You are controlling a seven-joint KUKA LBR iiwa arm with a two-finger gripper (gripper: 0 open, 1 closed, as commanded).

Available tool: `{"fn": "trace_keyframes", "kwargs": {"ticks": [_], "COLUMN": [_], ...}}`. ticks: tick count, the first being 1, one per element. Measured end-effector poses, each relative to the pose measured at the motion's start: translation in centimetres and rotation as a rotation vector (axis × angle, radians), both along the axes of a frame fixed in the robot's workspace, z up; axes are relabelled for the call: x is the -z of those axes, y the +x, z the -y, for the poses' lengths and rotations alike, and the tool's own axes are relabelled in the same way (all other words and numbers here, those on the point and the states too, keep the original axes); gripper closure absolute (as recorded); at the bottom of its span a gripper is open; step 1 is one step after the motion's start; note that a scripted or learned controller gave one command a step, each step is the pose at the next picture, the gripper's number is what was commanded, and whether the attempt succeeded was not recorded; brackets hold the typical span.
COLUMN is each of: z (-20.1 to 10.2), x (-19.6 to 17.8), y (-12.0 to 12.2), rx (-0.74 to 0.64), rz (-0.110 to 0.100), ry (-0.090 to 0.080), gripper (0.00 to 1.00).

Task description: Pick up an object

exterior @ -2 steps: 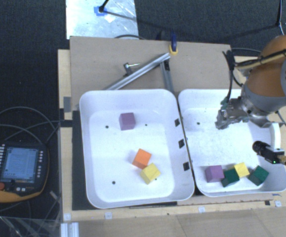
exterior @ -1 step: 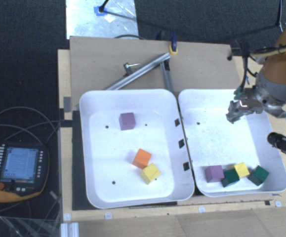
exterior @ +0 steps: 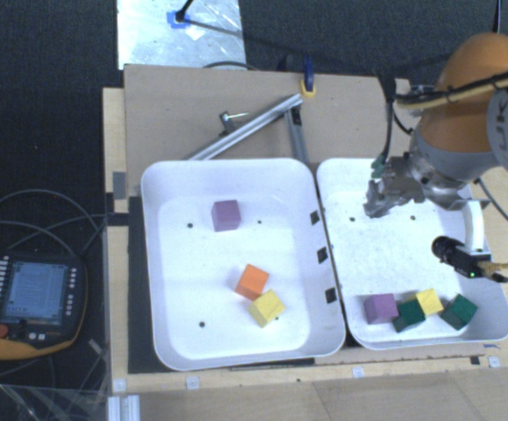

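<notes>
At the upper right of the frame the arm comes in over the right bin, its orange band uppermost, and the gripper hangs above the bin's upper part over bare white floor. How far the claw stands open cannot be told from this slant, and nothing shows in its grasp. Along the lower edge of the same bin lie four blocks close together: a purple cube, a dark green block touching it, a yellow cube and a second green block toward the corner. In the left bin sit a purple block near the top, and lower down an orange cube touching a yellow block. A teach pendant lies at lower left.
</notes>
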State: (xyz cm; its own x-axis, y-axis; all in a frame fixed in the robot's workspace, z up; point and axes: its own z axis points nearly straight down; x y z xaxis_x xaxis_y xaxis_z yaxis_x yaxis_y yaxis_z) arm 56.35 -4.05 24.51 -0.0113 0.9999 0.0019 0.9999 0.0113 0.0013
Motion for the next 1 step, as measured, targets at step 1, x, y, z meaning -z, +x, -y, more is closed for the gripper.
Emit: {"fn": "trace_keyframes", "kwargs": {"ticks": [1], "z": [-5.48], "x": [-0.47], "y": [-0.91], "rx": [0.0], "rz": [0.0], "ry": [0.001], "gripper": [1.0]}}
